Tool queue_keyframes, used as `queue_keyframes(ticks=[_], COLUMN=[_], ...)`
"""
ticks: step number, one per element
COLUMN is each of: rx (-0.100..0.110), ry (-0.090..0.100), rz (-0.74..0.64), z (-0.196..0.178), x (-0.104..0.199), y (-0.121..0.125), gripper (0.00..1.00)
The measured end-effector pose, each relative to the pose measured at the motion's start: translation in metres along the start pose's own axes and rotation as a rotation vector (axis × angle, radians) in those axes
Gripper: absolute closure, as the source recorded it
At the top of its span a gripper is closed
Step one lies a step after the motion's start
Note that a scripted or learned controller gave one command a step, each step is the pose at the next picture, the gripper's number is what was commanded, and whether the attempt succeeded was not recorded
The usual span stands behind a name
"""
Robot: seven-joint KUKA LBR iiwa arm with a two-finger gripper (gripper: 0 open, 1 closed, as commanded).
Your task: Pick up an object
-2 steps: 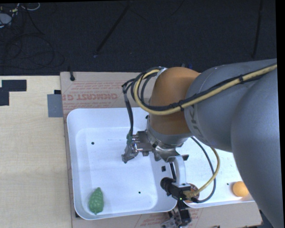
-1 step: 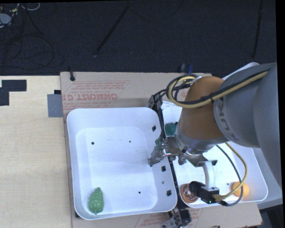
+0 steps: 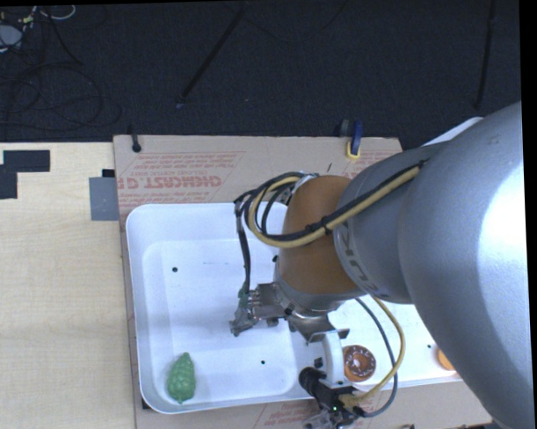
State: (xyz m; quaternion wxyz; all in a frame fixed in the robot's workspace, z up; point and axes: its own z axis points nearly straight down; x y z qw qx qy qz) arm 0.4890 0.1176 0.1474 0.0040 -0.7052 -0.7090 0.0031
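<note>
Partly hidden at centre and right: most of the right bin (image 3: pixel 419 368), covered by a grey arm (image 3: pixel 445 238) with an orange band, reaching in from the right. Only a strip of its white floor in sight near the lower edge. Low over the left bin (image 3: pixel 156 257), towards its right wall, a dark metal gripper (image 3: pixel 247 317), small and blurred against the white; cannot tell whether spread or pressed together. Further right, on the visible strip of the right bin, a round brown disc (image 3: pixel 359 363) with a pale ring, just beside the wrist. Right of that, an orange sliver (image 3: pixel 443 360), cut off by the arm, too little in sight to name.

Underneath, from the left: pale wooden bench top (image 3: pixel 52 305) with a black patch (image 3: pixel 25 161) and a grey patch (image 3: pixel 103 197) near its far side, then a brown cardboard sheet (image 3: pixel 275 162) under both bins, with red print reading backwards. Along the cardboard's far edge, a small black clip (image 3: pixel 136 145) at the left corner and a blue and yellow clamp (image 3: pixel 353 138) further right. Beyond the bench, dark floor (image 3: pixel 245 60) with loose cables.

Counts, left to right: one green lump (image 3: pixel 181 378), knobbly, lying in the lower left corner of the left bin, well apart from the gripper. One gripper, one brown disc, one orange sliver. Two white bins, one arm.
</note>
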Motion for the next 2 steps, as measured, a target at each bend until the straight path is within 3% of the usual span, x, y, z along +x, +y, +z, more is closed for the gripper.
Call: queue_keyframes(ticks=[1, 2], rx=[-0.007, 0.001], ry=[0.002, -0.004], rz=[-0.007, 0.003], z=[-0.0163, -0.0247], x=[0.1169, 0.1091], y=[-0.0152, -0.0147], gripper=[0.0, 1.0])
